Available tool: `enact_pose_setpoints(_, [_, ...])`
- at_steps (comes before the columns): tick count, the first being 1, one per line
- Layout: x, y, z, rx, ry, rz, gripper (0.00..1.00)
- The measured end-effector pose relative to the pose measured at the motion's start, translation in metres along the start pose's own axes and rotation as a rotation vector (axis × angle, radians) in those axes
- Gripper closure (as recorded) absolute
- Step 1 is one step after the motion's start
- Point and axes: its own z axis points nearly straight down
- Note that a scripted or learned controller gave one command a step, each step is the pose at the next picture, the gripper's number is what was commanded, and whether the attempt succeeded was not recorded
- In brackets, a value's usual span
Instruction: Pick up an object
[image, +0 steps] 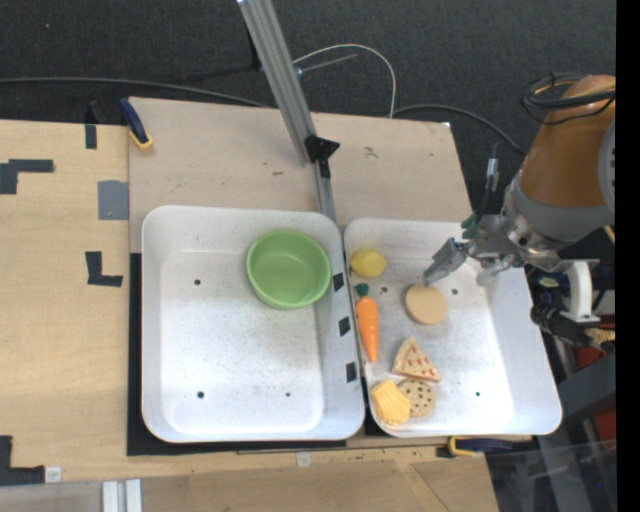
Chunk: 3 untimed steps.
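Arm (565, 150) low over right bin (520, 400), near cookie (426, 305).

I am counting two white bins on the bench: the left bin (170, 400) and the right bin (520, 400). In the left bin I am seeing one green bowl (288, 268), at its far right part. In the right bin I am counting six small food items: one yellow lemon (369, 263) at the far left corner, one orange carrot (368, 328) lying along the left wall, one round tan piece (426, 305) like a flat bun near the middle, one pizza slice (414, 362), one yellow ridged piece (392, 403), and one cookie (420, 398) just beside it. I am also seeing one arm with one gripper (465, 263).
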Motion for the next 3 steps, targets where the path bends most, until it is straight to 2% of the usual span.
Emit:
enact_pose_setpoints(1, [0.0,0.0,0.0,0.0,0.0,0.0,0.0])
enact_pose_setpoints(2, [0.005,-0.01,0.054,0.005,0.0,0.001,0.0])
enact_pose_setpoints(3, [0.003,-0.006,0.097,0.002,0.0,0.001,0.0])
